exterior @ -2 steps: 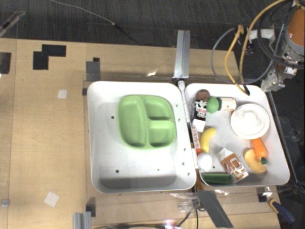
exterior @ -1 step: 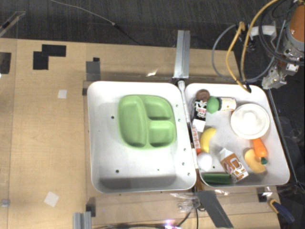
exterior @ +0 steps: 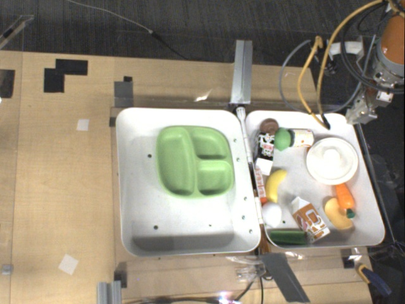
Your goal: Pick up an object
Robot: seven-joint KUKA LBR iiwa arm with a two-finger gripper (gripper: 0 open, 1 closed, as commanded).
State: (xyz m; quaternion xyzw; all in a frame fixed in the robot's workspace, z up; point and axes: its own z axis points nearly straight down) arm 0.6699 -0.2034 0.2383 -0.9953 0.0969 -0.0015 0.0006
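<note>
Crowding the right bin (exterior: pixel 373 230), the banana (exterior: pixel 276 183), carrot (exterior: pixel 345 197), carton (exterior: pixel 310 219) and white bowl (exterior: pixel 331 159) lie touching, so a descent risks pinching two or slipping between them. The gripper (exterior: pixel 366 108) hangs above the bin's far corner; its grip state I cannot tell.

A green divided tray (exterior: pixel 193 160) is seen lying flat in the middle of the left bin (exterior: pixel 136 170). The other items are gathered in the right bin (exterior: pixel 370 223), and their places are given from the white bowl (exterior: pixel 331 159) set upright there. A green-capped bottle (exterior: pixel 291 138) is laid on its side just left of the bowl. A carrot (exterior: pixel 345 199) is placed just below it, with a yellow banana (exterior: pixel 337 215) beside the carrot. A small brown carton (exterior: pixel 309 219) is tipped over lower left, and a second banana (exterior: pixel 275 185) is found farther left.
</note>
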